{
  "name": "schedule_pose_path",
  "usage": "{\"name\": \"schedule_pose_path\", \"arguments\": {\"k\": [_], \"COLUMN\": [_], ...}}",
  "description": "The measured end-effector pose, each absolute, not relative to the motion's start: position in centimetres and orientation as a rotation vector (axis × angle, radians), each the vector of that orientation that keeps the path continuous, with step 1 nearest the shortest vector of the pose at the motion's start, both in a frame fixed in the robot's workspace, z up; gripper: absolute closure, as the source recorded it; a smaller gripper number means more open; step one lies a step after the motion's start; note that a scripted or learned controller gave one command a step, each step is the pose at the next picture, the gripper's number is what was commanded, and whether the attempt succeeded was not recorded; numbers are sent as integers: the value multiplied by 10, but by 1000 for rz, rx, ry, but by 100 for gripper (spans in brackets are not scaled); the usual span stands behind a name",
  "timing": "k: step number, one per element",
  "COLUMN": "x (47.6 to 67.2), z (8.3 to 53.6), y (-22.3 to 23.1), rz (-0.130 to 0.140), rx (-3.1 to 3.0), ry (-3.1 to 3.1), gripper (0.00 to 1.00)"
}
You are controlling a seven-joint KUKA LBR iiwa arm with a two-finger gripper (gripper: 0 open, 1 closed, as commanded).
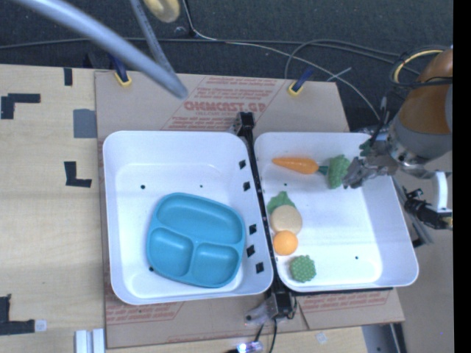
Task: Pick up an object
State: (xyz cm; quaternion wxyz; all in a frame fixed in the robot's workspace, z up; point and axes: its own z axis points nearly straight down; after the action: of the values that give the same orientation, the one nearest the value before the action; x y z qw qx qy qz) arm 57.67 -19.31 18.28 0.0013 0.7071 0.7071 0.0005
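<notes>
The hand (355,176) is seen low over the right bin's (368,230) upper right part, just beside the carrot's leafy green end; whether its fingers are apart or together cannot be told.

The tabletop (44,197) is covered by a cardboard sheet (221,101) on which the left bin (129,197) and the right bin are set side by side. A blue divided plate (196,240) is held in the left bin. In the right bin are found a carrot (296,165), a pale round piece (285,218) with a leafy green bit (279,200) at its top, a small green broccoli (302,268) and an orange ball (285,243).
</notes>
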Motion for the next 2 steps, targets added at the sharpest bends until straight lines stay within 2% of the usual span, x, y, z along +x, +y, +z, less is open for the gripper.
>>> {"name": "schedule_pose_path", "arguments": {"k": [1, 2], "x": [578, 574], "z": [213, 205], "y": [-193, -135], "rz": [2, -1], "rx": [2218, 2217], "ry": [2221, 2230], "gripper": [100, 100]}}
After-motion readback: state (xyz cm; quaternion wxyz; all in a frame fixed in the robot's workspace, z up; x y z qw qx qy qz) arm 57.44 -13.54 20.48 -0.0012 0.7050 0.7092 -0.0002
